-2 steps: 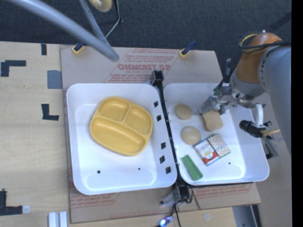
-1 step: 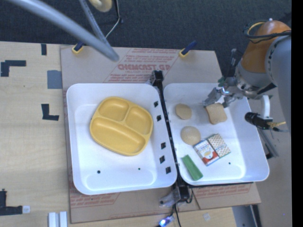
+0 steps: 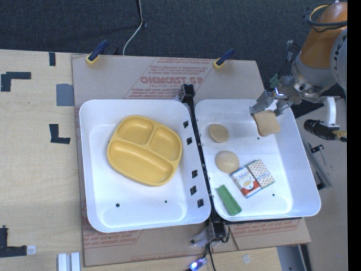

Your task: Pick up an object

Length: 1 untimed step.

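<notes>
My gripper (image 3: 271, 104) hangs over the far right part of the right bin (image 3: 293, 151). A tan, bread-like piece (image 3: 267, 123) sits right under its fingers and looks held between them, lifted off the bin floor. On the bin floor lie a round beige bun (image 3: 219, 132), a second pale bun (image 3: 227, 161), a small printed box (image 3: 253, 178) and a green block (image 3: 229, 200).
The left bin (image 3: 96, 151) holds a yellow divided plate (image 3: 145, 149). A black divider (image 3: 193, 145) runs between the bins. The grey arm with its orange band (image 3: 324, 33) comes in from the upper right. Blue clamps (image 3: 97, 51) pin the cardboard at the back.
</notes>
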Each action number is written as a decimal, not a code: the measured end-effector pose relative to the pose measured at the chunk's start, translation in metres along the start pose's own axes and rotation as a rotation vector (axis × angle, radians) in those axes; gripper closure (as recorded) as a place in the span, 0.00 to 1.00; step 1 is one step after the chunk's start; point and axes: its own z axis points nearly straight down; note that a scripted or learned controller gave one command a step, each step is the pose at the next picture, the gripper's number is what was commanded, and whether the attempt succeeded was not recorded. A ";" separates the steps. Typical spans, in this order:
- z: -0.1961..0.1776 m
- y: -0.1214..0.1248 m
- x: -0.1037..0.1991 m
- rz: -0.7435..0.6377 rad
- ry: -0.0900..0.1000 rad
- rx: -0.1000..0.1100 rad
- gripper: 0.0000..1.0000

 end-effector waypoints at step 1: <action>-0.021 0.001 0.001 0.000 0.001 0.002 1.00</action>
